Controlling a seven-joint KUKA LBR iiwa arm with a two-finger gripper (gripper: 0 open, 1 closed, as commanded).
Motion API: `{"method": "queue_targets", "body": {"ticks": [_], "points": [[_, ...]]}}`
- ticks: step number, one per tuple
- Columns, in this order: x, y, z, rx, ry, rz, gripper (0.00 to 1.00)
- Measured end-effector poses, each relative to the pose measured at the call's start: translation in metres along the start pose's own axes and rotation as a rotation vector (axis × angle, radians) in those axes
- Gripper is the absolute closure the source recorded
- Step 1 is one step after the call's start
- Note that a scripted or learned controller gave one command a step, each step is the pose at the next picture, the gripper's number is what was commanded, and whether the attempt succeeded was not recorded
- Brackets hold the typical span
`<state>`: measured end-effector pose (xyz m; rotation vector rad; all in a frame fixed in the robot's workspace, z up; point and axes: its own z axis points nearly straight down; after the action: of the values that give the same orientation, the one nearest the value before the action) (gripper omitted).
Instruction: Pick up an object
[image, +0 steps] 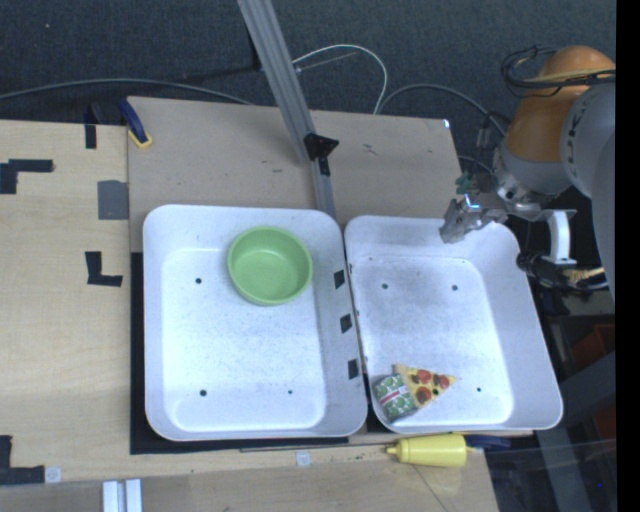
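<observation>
Green bowl (269, 265): round, upright, open side up, in the left bin's far half, near its middle.
Pizza slice toy (428, 384): flat triangle with red dots, near front-left corner of the right bin.
Green-white packet (394, 396): crumpled, touching the slice's left end.
Yellow bottle (432, 451): on its side, on the table just beside the right bin's front edge.

The arm (560, 120) is cut off by the right edge of the frame. The gripper (456, 226), over the right bin's (520, 300) far rim, is too small and blurred to read its fingertips. The print on the toy pizza slice (412, 388), at that bin's near-left corner, is unreadable.
</observation>
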<state>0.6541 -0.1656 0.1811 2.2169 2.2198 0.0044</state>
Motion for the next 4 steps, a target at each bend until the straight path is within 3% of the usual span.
{"method": "queue_targets", "body": {"ticks": [2, 4], "points": [[-0.005, 0.001, -0.099, 0.0, 0.0, -0.001, 1.0], [0.106, -0.043, -0.089, 0.008, 0.003, -0.005, 1.0]]}}
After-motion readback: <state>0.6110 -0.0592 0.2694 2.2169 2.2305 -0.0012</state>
